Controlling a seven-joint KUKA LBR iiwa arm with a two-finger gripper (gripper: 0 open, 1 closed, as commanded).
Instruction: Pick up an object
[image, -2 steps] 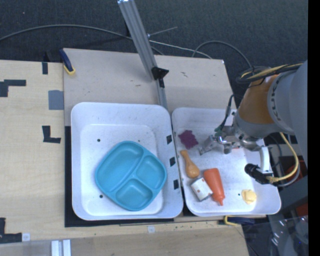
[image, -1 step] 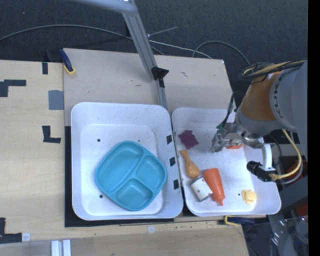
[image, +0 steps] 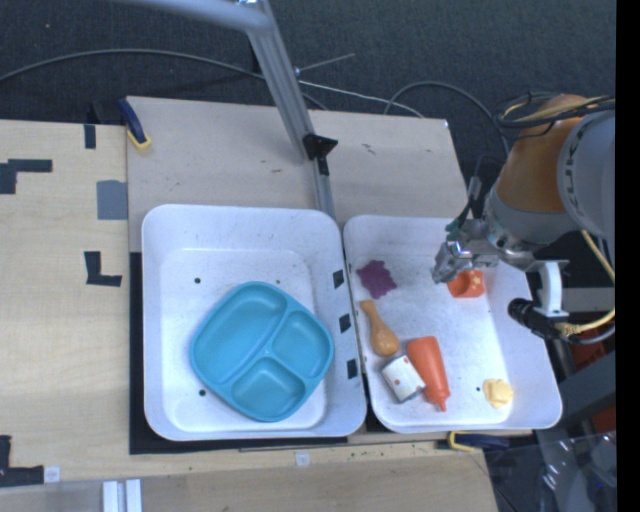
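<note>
**Gripper down on the orange piece in the right bin**

From my screen, the bench (image: 230, 150) carries two white bins side by side. The left bin (image: 165, 300) holds a blue divided plate (image: 262, 350) with three compartments, lying towards the bin's front edge and tilted a little.

The arm (image: 560, 170) reaches in over the right bin (image: 530, 400) from its right edge, and the gripper (image: 458, 268) sits low near that bin's back right part. A small orange-red object (image: 468, 286) lies right under the fingertips; I can't make out whether the jaws are open or closed on it, or whether they grip it at all.

In the same bin, an orange carrot (image: 432, 370) lies near the front edge, touching a small white block (image: 402, 378) on its left. A tan drumstick-shaped piece (image: 378, 328) lies just behind the block, near the bin's left wall. A purple piece (image: 376, 276) lies further back along that wall. A small yellow piece (image: 497, 392) lies by the front right corner, apart from the carrot.
</note>
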